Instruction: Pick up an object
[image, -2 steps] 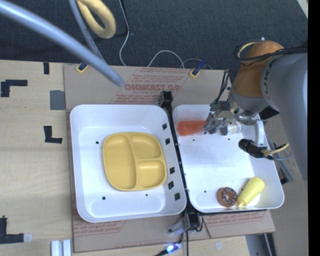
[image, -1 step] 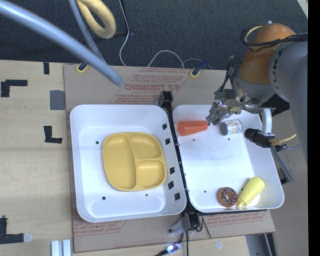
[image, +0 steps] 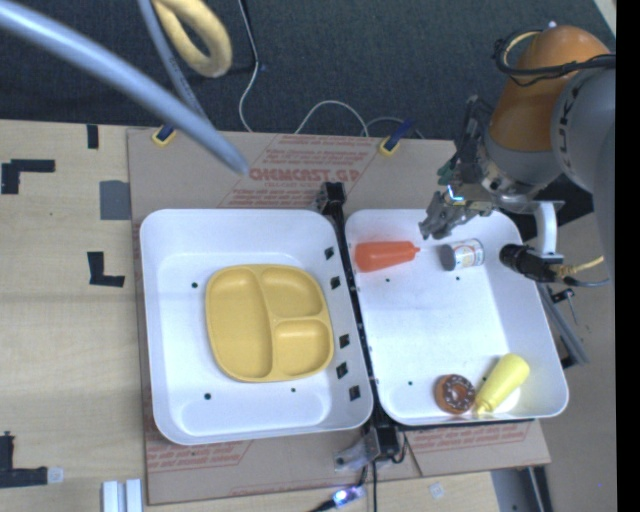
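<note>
end effector (image: 440, 222): dark grey and black metal, under the arm's orange band (image: 545, 75)
carrot (image: 384, 255): orange-red, just left of the end effector
can (image: 462, 256): silver with a dark end, just below the end effector
doughnut (image: 456, 393): brown with pale speckles, well below the end effector
bottle (image: 500, 383): yellow, touching the doughnut's right side
plate (image: 268, 322): mustard yellow, three compartments, far left of and below the end effector
bins (image: 170, 300): white, with small black dots on their floors
cardboard (image: 300, 165): tan with red printed lettering, left of the end effector
table (image: 55, 300): pale wood grain with black tape marks
</note>
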